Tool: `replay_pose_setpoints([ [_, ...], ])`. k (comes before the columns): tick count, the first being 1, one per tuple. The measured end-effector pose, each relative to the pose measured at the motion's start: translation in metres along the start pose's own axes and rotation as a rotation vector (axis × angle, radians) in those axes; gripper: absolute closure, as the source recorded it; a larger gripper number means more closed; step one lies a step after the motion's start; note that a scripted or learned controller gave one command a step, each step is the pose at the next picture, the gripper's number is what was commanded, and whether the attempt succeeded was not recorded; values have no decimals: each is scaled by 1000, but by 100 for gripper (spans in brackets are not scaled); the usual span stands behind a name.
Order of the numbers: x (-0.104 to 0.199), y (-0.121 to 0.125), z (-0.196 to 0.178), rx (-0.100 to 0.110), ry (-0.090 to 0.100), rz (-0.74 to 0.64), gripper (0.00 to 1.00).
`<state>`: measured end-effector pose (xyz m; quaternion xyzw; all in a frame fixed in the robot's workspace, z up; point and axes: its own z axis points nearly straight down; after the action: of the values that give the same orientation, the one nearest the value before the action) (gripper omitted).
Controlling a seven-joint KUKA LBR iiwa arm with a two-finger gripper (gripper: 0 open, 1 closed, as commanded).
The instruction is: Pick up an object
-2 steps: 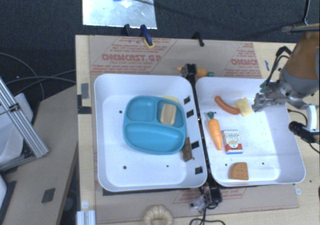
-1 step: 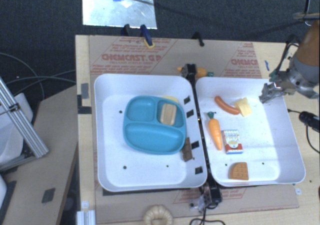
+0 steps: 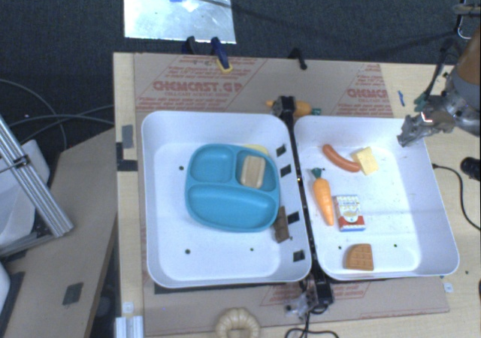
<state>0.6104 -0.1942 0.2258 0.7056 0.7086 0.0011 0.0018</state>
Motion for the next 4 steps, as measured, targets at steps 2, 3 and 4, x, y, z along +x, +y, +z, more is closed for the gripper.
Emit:
replay_pose_setpoints([
  [2,109,34,13,1,1,-5,100],
  [3,168,50,3,0,2,-4,100],
  [4,177,46,7,2,1,-1,100],
])
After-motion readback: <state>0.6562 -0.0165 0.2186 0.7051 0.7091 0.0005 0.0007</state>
